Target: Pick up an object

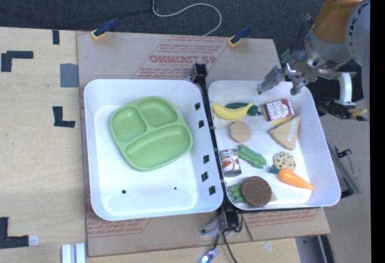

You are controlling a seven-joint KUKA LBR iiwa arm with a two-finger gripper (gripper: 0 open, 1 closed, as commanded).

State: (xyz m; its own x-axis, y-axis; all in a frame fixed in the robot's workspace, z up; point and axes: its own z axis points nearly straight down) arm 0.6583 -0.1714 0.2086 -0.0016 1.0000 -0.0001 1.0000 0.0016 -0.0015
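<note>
Just below the gripper, whose fingers look spread with nothing between them, a small red carton lies at the far end of the right bin, with a banana beside that carton and a cheese wedge nearer.

We see a light wooden bench with some black marks on its surface. A sheet of brown cardboard with red print lies flat on it, held at its 12 o'clock edge by two clamps, one at 11 o'clock and the other at 1 o'clock. On the cardboard two white bins touch side by side: the left bin at 9 o'clock, the right bin at 3 o'clock.
</note>
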